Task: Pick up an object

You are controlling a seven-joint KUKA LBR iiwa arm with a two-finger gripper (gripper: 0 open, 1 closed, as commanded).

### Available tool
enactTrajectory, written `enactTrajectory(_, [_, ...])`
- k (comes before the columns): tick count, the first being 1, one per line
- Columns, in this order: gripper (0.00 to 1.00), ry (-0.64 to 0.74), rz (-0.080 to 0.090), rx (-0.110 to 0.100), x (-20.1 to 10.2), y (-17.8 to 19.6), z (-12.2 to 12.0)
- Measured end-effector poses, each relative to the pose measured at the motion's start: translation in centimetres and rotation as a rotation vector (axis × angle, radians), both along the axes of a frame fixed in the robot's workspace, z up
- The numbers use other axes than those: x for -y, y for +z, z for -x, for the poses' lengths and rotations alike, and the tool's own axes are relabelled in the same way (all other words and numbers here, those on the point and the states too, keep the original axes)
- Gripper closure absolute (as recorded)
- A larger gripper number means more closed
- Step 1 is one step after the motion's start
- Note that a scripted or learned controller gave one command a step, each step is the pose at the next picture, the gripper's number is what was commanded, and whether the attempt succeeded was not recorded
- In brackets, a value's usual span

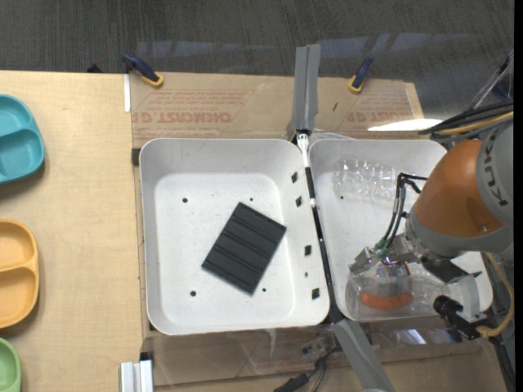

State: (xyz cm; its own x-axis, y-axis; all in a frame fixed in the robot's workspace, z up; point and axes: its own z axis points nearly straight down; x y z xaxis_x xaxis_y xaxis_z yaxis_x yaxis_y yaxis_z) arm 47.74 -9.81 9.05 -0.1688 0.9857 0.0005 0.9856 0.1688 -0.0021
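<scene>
On the bench's far left we see a teal tray (16, 147), a yellow tray (15, 274) and a green one (6, 369) at the edge, and then the left bin (163, 163) with a black ribbed slab (244, 247) lying at a slant on its floor. In the right bin (327, 163) we find a clear plastic blister tray (366, 178) near the far wall and a clear container with something orange inside (386, 298) at the near wall. The gripper (391, 261) is low over that container, just above it, though we cannot tell from here how it is set or whether it has hold of anything.
</scene>
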Motion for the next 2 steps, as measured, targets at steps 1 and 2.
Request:
enactTrajectory(1, [1.0, -0.003, 0.001, 0.0, 0.11, 0.83, -0.06])
enactTrajectory(2, [0.0, -0.003, 0.0, 0.0, 0.1, 0.82, -0.05])
